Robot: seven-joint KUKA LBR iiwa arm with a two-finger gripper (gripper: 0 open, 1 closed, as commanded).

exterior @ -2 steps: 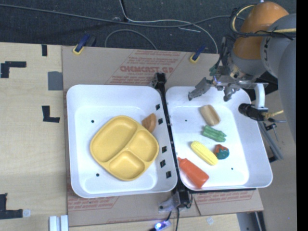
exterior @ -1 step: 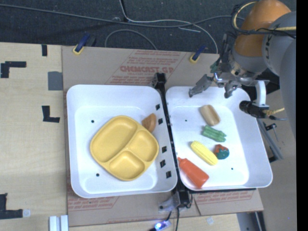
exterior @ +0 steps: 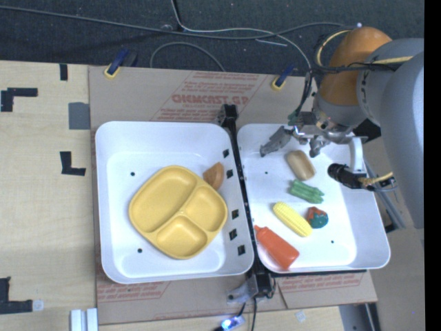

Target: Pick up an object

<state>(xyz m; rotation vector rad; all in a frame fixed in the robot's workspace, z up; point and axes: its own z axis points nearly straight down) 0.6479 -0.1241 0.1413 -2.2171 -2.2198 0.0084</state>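
- The cardboard sheet point(exterior: 207, 95) under both bins carries red printing along its far edge; the letters are too faint to read with confidence.
- In the left bin point(exterior: 117, 143), a yellow divided plate point(exterior: 178, 211) fills the middle, and a small brown piece point(exterior: 214, 176) touches its far right rim.
- In the right bin point(exterior: 365, 247), an orange carrot-like toy point(exterior: 276, 247) lies at the near left corner; beside it are a yellow corn cob point(exterior: 291, 218), a green pod point(exterior: 305, 191), a red-and-teal piece point(exterior: 318, 217) and a tan potato shape point(exterior: 300, 163).
- The gripper point(exterior: 293, 140) hangs over the right bin's far edge, fingers spread apart and grasping nothing, just beside the potato shape.
- The arm point(exterior: 386, 88) comes down from the right, its orange band above the wrist.
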